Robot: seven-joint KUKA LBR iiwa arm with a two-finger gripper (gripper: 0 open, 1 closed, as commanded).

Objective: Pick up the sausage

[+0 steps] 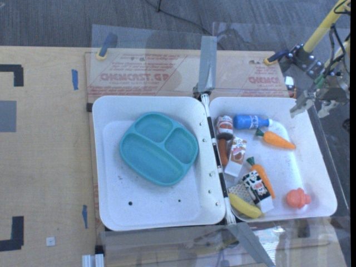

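Observation:
The sausage [223, 149], a short reddish-brown link, lies along the left wall of the right bin [317, 166]. It sits between a small can [225, 124] and a printed packet [238, 149]. My gripper [309, 110] hangs over the bin's far right corner, well to the right of the sausage. Its two fingers stand apart with nothing between them.
The right bin also holds a blue bottle [250, 121], two carrots [276, 140] [262, 178], a cow-print carton [256, 189], a banana [245, 206] and a red-orange toy [298, 198]. A teal divided plate [159, 148] lies in the left bin [111, 204].

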